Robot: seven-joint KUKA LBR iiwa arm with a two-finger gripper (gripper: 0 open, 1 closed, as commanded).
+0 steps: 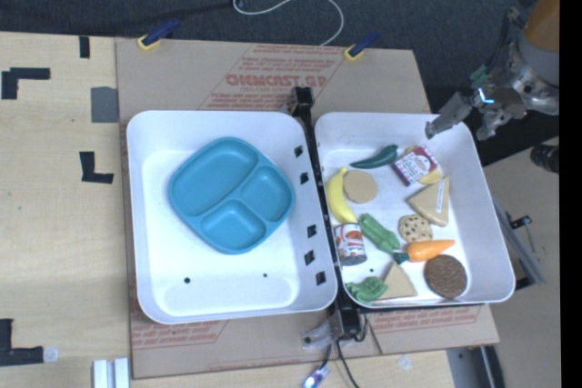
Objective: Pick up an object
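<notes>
We see the gripper [462, 115] above the right bin's [486, 195] far-right corner, jaws apart, holding nothing

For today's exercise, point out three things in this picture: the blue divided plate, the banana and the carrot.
blue divided plate [231, 194]: camera view, on the ridge between its compartments.
banana [338, 198]: camera view, on the middle of its curved yellow body.
carrot [429, 249]: camera view, on the orange body, right of its green end.

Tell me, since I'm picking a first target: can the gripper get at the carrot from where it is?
Probably yes. The gripper hangs above the right bin's far right corner, and the carrot lies uncovered on top. Cookies and a brown disc crowd it closely, though.
</notes>
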